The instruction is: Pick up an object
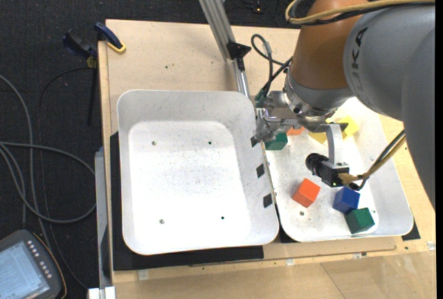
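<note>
My gripper (268,130) hangs over the left part of the right bin (400,220), close to the wall shared with the left bin. A dark green block (277,142) lies just under and beside the gripper, partly covered by it; whether it is gripped is hidden by the wrist. Further toward the front lie an orange cube (306,192), a blue cube (346,199) and a second green cube (360,221). A yellow piece (348,127) and a small orange piece (295,131) peek out from under the arm.
The left bin (126,152) sits beside the right one, their rims touching. A slanted metal rail (211,3) crosses the bench at the back. A blue and yellow clamp (104,38) lies at the bench's back left corner.
</note>
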Motion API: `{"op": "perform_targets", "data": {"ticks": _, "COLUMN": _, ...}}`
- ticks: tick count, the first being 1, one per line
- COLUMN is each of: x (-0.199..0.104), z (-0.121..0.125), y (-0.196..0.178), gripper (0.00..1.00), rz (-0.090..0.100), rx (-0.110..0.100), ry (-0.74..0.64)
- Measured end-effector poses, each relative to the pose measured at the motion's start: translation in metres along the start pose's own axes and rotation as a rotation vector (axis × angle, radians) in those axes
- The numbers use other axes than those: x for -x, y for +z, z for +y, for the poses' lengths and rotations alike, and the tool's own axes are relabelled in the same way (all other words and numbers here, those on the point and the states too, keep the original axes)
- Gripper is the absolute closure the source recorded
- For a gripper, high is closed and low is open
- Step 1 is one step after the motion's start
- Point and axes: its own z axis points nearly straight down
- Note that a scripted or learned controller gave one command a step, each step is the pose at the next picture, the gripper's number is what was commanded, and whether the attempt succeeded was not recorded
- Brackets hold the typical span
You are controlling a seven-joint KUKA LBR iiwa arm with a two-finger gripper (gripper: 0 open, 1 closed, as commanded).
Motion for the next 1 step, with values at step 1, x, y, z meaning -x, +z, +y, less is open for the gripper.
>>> {"op": "perform_targets", "data": {"ticks": 1, "x": -0.0504, "z": 0.0122, "y": -0.0054, "gripper": 1.00, "rz": 0.001, "rx": 0.002, "ry": 0.000}}
